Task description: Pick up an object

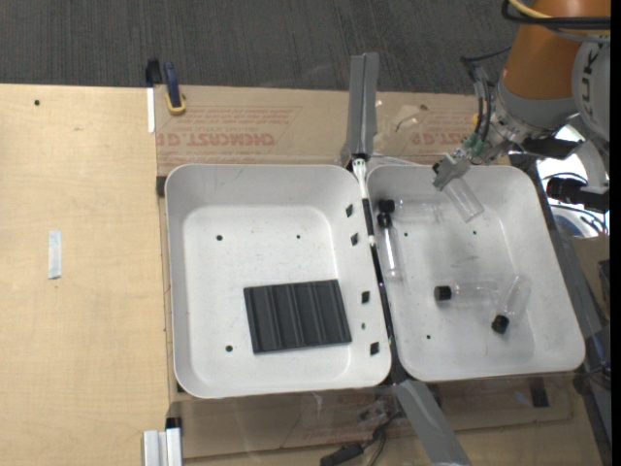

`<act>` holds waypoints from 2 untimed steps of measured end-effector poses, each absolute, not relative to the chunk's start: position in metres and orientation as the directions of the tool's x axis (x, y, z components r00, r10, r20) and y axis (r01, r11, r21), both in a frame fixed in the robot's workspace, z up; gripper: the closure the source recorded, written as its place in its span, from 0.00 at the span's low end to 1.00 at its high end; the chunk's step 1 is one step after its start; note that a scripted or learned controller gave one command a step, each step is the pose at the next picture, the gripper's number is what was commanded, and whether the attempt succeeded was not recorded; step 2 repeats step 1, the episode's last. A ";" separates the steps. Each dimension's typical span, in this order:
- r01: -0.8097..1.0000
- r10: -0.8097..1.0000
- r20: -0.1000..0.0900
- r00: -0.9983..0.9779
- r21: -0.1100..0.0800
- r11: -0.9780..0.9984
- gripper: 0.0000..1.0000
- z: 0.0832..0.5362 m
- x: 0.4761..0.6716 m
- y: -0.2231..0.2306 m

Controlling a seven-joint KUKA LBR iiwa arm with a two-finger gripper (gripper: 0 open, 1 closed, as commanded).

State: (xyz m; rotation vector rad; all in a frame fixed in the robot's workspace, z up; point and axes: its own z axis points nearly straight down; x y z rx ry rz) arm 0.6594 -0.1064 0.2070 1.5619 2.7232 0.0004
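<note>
the clear plastic piece (464, 200) under the tool (452, 170), whose state i cannot tell, looks light, slick and stiff, best pinched across its narrow width.

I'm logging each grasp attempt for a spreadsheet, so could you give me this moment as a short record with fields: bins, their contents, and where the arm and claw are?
left bin: shallow white plastic bin, holds a dark grey ribbed rectangular panel lying flat near its front
right bin: shallow white plastic bin, holds clear plastic tubes with black caps
arm: grey with orange band, reaching in from the right
claw: above the right bin's rear edge
claw holding anything: cannot tell
</note>
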 end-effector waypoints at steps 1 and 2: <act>0.871 0.871 -0.002 -0.491 0.001 0.491 1.00 0.238 0.659 -0.044; 0.871 0.871 -0.002 -0.491 0.001 0.491 1.00 0.238 0.659 -0.044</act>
